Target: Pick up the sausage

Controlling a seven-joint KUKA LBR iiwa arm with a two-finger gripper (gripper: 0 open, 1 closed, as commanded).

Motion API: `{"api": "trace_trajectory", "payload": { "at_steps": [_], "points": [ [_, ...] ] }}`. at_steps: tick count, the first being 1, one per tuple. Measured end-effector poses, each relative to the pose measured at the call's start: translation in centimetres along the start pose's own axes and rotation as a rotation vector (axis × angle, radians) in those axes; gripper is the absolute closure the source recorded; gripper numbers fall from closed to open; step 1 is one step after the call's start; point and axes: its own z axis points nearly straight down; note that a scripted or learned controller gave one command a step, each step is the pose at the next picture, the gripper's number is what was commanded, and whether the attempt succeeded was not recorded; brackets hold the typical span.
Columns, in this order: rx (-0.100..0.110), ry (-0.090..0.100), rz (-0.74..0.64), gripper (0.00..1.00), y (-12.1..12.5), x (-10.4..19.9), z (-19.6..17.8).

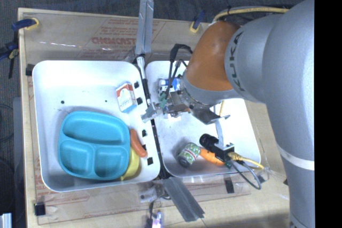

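Against the left bin's (43,83) right wall lies the sausage (137,143), an orange-red link wedged between the blue tray (93,144) and the divider where the two bins meet. Its long axis runs roughly up and down in the picture, leaning slightly so the lower end sits further right, nearly parallel with that wall. A yellow thing (131,167) peeks out from under the tray just below it, touching or nearly so.

Over the right bin (246,115), near its upper left corner, hangs the gripper (160,107), close to the divider. From there the sausage lies down and a little to the left, across the divider, near but not beneath the tool. Whether the tool is spread or closed I cannot tell; the wrist and its cabling hide the tips. Nothing can be seen held.

Count: one sausage, one tray, one small red-and-white carton (125,97) above the tray, one yellow thing, two bins. A green can (188,154) and one carrot (212,156) sit in the right bin.
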Motion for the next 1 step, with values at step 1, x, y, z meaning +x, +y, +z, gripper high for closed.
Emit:
{"api": "trace_trajectory", "payload": {
  "at_steps": [1],
  "points": [
    [0.001,0.000,0.081,1.00,-4.11,2.33,0.05]
  ]
}}
